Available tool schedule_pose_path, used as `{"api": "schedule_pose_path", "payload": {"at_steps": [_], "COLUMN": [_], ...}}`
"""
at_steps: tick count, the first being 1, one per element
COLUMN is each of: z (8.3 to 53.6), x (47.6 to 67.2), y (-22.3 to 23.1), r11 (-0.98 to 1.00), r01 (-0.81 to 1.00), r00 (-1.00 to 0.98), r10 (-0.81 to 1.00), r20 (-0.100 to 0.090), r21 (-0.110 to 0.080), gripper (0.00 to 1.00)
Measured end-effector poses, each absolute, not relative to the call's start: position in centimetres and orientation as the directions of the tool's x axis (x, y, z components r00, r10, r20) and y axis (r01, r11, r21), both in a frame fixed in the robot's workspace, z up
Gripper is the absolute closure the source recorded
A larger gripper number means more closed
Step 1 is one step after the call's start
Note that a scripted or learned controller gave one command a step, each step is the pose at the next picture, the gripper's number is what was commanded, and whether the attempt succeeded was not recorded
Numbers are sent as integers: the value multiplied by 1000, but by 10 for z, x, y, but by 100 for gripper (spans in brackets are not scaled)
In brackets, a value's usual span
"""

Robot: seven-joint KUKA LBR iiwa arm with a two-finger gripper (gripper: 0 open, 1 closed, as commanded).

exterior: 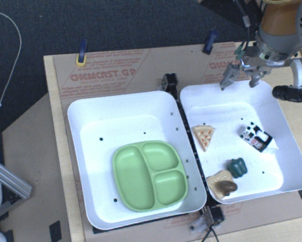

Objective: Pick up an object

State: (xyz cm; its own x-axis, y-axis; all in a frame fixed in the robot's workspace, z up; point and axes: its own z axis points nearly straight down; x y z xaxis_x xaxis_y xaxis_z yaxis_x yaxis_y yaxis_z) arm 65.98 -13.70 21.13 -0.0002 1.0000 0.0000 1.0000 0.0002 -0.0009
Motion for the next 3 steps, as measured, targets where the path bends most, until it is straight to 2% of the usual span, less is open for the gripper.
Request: {"api": "schedule_pose_path", "payload": {"at_steps": [1, 2, 3], "z": [149, 105, 83], "x": [661, 656, 655], "y": [-141, -141, -141], "r11": [0, 0, 0], "r01": [1000, 1000, 1000], "r00": [0, 0, 0], "r10": [1000, 1000, 1000], "r20": [1, 1, 1], "r21": [-7, -5, -5], "gripper": [0, 0, 0]}}
